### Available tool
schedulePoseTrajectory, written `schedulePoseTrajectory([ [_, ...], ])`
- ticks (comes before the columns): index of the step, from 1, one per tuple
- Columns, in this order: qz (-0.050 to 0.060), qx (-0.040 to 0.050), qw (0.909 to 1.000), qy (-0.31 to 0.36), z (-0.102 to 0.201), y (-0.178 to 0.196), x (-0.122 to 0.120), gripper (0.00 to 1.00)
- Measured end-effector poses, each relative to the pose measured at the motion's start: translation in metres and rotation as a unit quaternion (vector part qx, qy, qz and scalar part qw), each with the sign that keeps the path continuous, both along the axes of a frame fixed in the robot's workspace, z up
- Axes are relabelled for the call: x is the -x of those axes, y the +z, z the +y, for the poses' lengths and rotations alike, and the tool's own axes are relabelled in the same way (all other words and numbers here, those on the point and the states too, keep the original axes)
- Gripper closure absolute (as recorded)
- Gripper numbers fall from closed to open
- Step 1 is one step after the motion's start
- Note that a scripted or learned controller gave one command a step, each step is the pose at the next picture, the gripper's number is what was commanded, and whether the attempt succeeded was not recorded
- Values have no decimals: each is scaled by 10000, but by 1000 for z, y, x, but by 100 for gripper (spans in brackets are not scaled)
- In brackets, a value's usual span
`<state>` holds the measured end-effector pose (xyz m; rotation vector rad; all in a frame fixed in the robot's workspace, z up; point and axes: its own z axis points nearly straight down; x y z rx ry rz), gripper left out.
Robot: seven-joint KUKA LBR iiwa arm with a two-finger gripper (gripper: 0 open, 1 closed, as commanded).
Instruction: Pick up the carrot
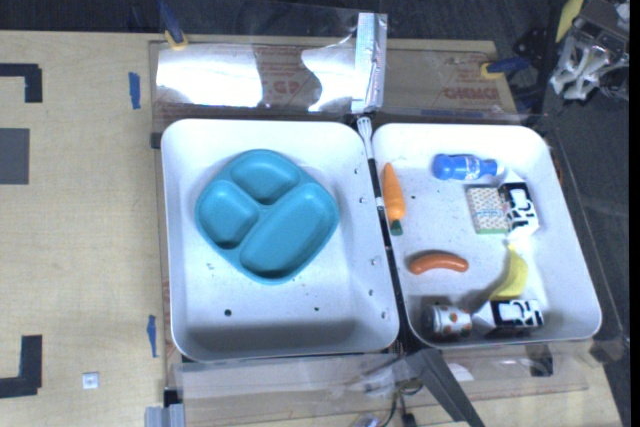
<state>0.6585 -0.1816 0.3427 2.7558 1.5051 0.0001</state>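
carrot [394, 193] at 9 o'clock edge of right bin [570, 215] (green tip down) | gripper [580, 65] at 2 o'clock, well apart; its opening can't be judged

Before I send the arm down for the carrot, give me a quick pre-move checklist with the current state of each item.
1. Carrot located: ok, it lies in the right bin, against the left wall by the divider.
2. Nothing on top of the carrot: ok, it lies uncovered.
3. Room around it: not ok on the wall side; the hot dog lies apart below it and the blue bottle apart to the right.
4. Gripper position: not ok, it is off the bench at upper right, far from the carrot.
5. Finger opening: cannot tell.
6. Left bin: ok, the blue divided plate stays out of the path.
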Motion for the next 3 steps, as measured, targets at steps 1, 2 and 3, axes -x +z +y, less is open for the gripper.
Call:
schedulePoseTrajectory([
  [1,-9,5,9997,-225,-34,-6,-9,100],
  [2,-23,19,9998,-208,-33,5,-10,100],
  [3,-36,33,9998,-193,-32,15,-11,100],
])
